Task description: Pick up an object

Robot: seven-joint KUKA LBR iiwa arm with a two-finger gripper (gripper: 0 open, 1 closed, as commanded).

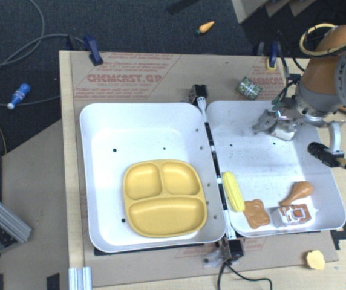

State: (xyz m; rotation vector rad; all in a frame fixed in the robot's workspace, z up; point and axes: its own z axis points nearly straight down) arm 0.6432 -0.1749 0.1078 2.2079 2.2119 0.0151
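Tool (pixel 274 124) low over the far end of the right bin (pixel 270 162); finger state cannot be read. Nothing seen in its grip. Corn cob (pixel 233 191), brown piece (pixel 256 213), drumstick (pixel 298 193) and small packet (pixel 295 214) lie well nearer the camera than the tool.

- The arm (pixel 333 71) is cut off by the right edge
- The small packet (pixel 294 213) bears print too small to read
- The item (pixel 249 89) beyond the right bin (pixel 251 162) is too small to identify
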